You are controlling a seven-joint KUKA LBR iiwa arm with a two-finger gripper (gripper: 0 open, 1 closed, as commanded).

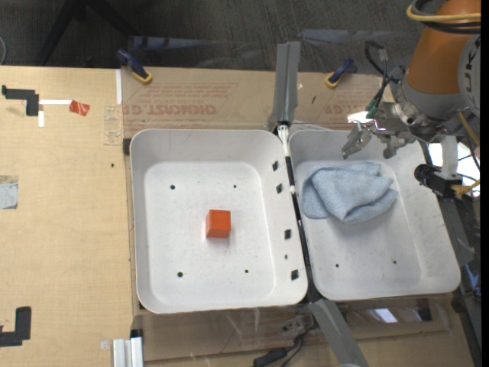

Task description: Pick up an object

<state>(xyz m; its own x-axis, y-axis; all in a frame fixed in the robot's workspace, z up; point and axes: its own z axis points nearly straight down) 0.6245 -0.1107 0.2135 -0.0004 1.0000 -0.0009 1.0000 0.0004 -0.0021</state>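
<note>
Two shallow white bins sit side by side on the surface (61, 228), their inner rims meeting along a line of small black clips. Behind them lies a flat sheet of brown cardboard (199, 102) printed with reddish lettering that reads upside down from this angle; the larger word looks like "CHEMCAST", and the rest is too small to make out. The left bin (153, 281) holds a single orange-red block (218, 224), resting near the middle of its floor, well apart from every wall. The right bin (428, 274) holds a crumpled pale blue cloth (349, 191), lying in the far-left part of its floor, close to the shared rim. The pincer (373, 138) hangs over the far edge of the right bin, just beyond the cloth, its two fingers spread apart and gripping nothing. Above it the arm's orange band (442, 29) shows at the upper right.
</note>
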